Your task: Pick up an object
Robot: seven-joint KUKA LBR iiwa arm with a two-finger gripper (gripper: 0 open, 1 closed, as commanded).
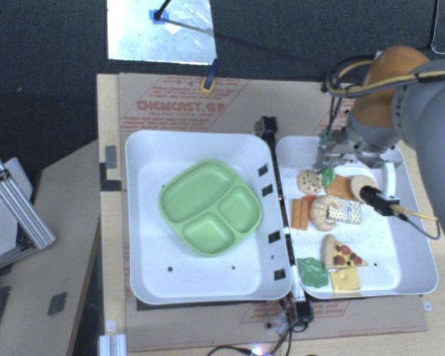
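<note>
While the claw hangs low over the right bin's far corner — its opening I cannot tell — the nearest pickable toys, a cookie and green leaf piece, lie just beneath, seemingly targeted.

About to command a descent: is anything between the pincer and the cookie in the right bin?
Nothing visible stands between them. The pincer hangs over the far end of the right bin, and the cookie lies just below it, uncovered. A green piece and the orange wafer crowd its sides, so a grab could catch them.
</note>
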